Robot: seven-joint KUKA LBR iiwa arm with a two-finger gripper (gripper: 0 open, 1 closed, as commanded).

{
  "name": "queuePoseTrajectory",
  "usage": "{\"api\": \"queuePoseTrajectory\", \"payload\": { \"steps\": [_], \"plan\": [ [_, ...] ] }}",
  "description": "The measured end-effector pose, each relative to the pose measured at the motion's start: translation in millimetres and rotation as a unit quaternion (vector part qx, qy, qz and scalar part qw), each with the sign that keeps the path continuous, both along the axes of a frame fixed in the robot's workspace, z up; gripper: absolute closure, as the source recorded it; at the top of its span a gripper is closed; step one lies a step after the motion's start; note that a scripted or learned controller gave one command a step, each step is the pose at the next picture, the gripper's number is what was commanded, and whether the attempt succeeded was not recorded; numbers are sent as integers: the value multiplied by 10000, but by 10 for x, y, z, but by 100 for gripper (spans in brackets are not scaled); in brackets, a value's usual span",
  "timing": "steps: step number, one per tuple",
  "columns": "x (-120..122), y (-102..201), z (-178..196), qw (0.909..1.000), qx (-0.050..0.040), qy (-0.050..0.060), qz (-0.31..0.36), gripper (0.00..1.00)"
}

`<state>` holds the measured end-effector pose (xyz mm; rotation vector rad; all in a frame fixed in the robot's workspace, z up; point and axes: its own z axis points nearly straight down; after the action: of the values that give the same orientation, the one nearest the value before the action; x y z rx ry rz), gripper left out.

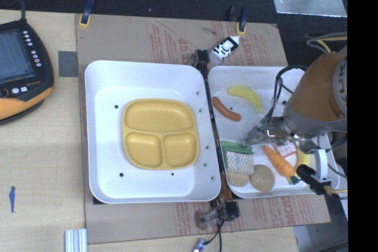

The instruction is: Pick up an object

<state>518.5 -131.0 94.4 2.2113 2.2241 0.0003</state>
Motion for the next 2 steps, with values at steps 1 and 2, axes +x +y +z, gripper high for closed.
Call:
{"api": "queuePoseTrajectory", "payload": {
  "steps": [1,2],
  "plan": [
    [832,-813,-20,10000,16,29,-15,0],
    [97,-557,-30,10000,22,46,-6,0]
  ]
}}
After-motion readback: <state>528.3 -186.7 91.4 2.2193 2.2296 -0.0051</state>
